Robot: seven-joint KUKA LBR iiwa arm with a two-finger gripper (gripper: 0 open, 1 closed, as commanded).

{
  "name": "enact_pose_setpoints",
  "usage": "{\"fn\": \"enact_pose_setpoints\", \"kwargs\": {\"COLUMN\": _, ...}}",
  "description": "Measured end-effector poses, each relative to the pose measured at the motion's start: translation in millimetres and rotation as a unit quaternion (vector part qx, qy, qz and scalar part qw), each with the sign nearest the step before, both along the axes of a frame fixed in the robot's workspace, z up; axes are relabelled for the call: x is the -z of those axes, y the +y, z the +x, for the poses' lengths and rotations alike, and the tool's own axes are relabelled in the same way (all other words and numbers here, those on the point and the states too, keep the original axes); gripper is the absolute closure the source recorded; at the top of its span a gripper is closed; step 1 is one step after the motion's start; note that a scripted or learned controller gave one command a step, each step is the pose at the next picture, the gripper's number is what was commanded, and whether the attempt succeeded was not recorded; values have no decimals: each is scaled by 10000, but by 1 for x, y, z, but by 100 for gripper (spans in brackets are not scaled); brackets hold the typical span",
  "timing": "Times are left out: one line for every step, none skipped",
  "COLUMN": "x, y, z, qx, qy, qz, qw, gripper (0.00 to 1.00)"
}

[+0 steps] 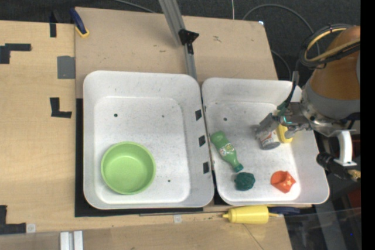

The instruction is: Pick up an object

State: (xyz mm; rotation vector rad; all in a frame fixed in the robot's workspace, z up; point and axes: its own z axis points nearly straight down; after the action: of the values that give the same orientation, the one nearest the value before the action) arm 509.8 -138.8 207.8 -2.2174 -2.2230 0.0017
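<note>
The claw (270, 133) is hanging low in the right bin (304, 196), over its upper right part, and whether it is open or closed I cannot tell; a grey-and-red can-like thing (268, 139) with a yellow piece (285, 134) just beside it is sitting right at its tip, but nothing is visibly gripped.

To do this step well, I judge the claw should be settling squarely over one object and closing across its narrow width, keeping off the bin wall just to its right.

Below and left of the claw, the green bottle (226, 151) is lying flat, its long axis running diagonally, the dark cap end pointing down-right toward a dark green lump (245, 181). Straight below the claw a red piece (283, 181) is resting near the bin's lower corner.

Far to the left, in the other bin (140, 82), a green bowl (128, 167) is sitting mouth up. Beyond the right bin's lower rim, a yellow bottle (248, 215) is lying sideways on the bench.
</note>
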Motion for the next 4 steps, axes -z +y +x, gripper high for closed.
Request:
{"fn": "enact_pose_setpoints", "kwargs": {"x": 0, "y": 0, "z": 0, "qx": 4, "qy": 1, "qz": 2, "qw": 10000, "gripper": 0}}
{"fn": "enact_pose_setpoints", "kwargs": {"x": 44, "y": 3, "z": -4, "qx": 7, "qy": 24, "qz": 1, "qw": 10000, "gripper": 0}}
{"fn": "enact_pose_setpoints", "kwargs": {"x": 89, "y": 5, "z": -1, "qx": 6, "qy": 28, "qz": 3, "qw": 10000, "gripper": 0}}
{"fn": "enact_pose_setpoints", "kwargs": {"x": 118, "y": 5, "z": 0, "qx": 9, "qy": -6, "qz": -6, "qw": 10000, "gripper": 0}}
